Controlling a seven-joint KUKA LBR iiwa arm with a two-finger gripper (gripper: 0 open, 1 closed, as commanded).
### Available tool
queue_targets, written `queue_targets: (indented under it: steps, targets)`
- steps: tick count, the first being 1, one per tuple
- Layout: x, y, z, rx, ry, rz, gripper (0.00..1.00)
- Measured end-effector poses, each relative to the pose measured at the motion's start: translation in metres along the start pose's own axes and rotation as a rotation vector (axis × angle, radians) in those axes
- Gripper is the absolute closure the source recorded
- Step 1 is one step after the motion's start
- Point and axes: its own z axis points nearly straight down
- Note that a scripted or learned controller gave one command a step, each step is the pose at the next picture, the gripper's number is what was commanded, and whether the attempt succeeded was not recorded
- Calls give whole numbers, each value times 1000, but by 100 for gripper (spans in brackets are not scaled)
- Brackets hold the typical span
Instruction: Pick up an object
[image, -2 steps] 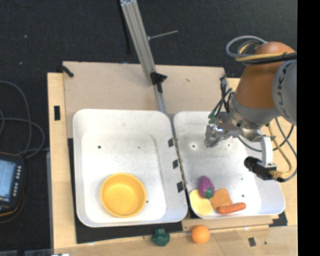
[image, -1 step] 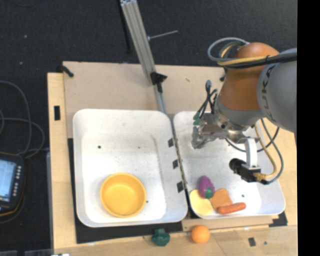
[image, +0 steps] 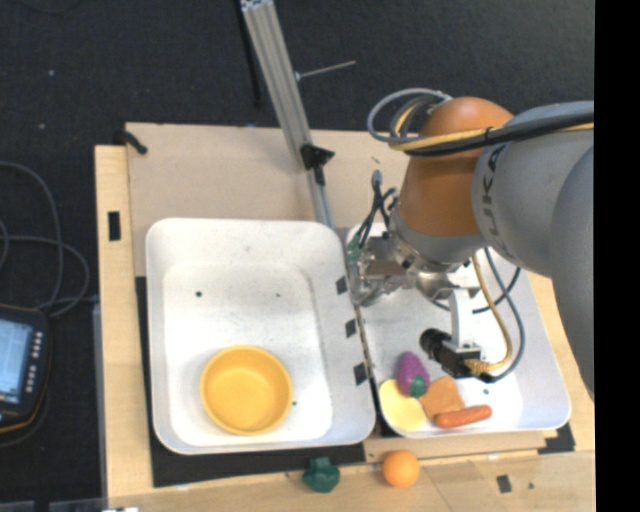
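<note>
A yellow bowl (image: 246, 389) is sat alone in the left bin (image: 180, 250). In the right bin's (image: 545, 400) near corner a purple piece (image: 410, 372), orange piece (image: 441, 398) and red stick (image: 463, 417) are crammed together, so two could get nudged or caught at once. End effector (image: 372, 272) state can't be told, and it's parked near the divider, which could easily be clipped.

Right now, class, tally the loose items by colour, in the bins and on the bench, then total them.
Yellow: 2, bowl and pale yellow piece
Orange: 2, ball and chunk
Purple: 1, purple item
Red: 1, red stick
Green: 1, green item
Total: 7
</note>
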Motion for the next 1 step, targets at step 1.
queue_targets:
  steps: [1]
  targets:
    - [62, -4, -8, -1, 2, -4, 100]
